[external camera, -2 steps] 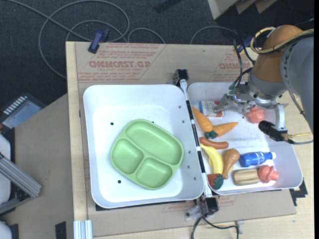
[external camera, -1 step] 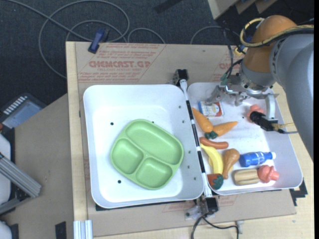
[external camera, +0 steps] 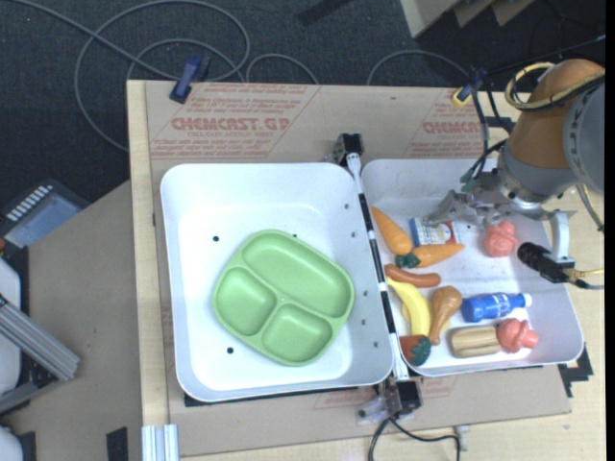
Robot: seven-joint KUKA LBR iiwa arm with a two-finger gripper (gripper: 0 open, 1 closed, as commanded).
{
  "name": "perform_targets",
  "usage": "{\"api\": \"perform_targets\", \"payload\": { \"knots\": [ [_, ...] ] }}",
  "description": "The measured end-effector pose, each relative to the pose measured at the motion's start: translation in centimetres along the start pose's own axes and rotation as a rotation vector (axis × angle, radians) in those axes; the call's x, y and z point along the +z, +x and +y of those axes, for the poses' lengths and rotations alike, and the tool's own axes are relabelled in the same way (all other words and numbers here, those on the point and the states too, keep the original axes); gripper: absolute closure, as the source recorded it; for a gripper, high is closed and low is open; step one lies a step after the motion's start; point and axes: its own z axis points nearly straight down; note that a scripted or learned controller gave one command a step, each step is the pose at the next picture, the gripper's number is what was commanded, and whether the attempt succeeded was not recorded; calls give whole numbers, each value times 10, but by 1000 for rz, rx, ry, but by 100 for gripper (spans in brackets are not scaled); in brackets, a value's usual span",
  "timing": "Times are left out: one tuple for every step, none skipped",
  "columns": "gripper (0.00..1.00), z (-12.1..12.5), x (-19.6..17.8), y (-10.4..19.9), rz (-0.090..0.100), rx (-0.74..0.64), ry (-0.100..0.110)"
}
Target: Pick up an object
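Objects: toy foods lay in the right bin; two carrots, a sausage, a banana, a drumstick, a blue bottle, a bread roll, pink pieces.
Small packet: it lay just below the gripper.
Gripper: low over the upper part of the right bin; jaws not clear, I cannot tell.
Arm: it reached in from the right, orange band above the wrist, bent downward.
Left bin: it held a green divided plate.
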Motion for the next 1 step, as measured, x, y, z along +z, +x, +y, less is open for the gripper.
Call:
{"api": "perform_targets", "payload": {
  "knots": [
    [100,1,-11,1,1,-1,-3]
  ]
}}
